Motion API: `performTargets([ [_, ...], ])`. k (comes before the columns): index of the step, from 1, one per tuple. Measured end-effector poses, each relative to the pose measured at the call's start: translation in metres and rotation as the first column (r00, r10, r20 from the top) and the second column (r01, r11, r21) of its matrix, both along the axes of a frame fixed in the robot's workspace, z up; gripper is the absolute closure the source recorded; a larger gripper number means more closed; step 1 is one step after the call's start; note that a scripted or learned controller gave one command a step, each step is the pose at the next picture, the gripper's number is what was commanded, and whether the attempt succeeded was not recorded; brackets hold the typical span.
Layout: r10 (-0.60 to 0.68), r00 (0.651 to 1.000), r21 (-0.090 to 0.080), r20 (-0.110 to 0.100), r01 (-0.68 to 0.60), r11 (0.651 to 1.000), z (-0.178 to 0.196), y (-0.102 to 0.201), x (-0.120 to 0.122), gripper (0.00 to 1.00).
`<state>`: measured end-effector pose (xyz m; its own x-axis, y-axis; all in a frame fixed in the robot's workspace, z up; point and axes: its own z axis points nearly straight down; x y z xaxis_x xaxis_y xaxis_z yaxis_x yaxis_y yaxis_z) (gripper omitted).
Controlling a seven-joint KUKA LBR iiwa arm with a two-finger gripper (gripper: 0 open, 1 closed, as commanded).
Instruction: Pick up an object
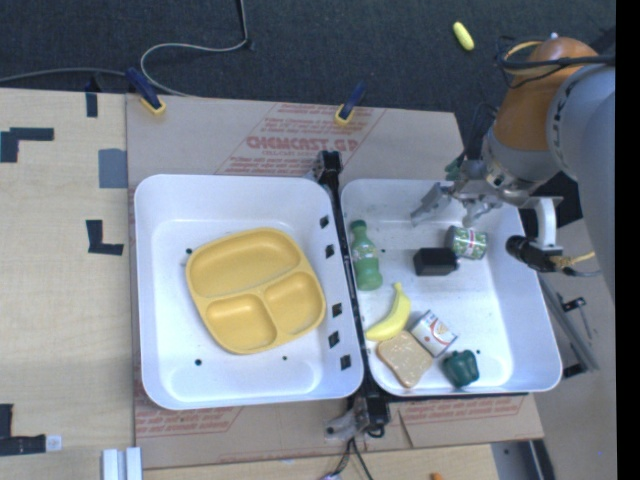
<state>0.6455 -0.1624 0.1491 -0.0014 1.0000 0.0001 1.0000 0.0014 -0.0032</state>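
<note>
Nothing is lifted yet: the end effector (452, 200) hangs spread and bare above the can (468, 243) in the right bin (520, 318).

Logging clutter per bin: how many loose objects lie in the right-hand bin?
7 in the right bin: green bottle by the left wall, black block and green can mid-bin, banana, bread slice, small carton and green pepper along the front. The arm may hide more.
</note>
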Motion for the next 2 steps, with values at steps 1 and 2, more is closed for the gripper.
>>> performTargets([
  [1,0.001,1.0,-0.007,0.024,-0.001,1.0,-0.033,0.01,-0.007,0.0],
  [2,0.002,0.999,-0.013,0.035,-0.002,1.0,-0.039,-0.011,-0.013,0.0],
])
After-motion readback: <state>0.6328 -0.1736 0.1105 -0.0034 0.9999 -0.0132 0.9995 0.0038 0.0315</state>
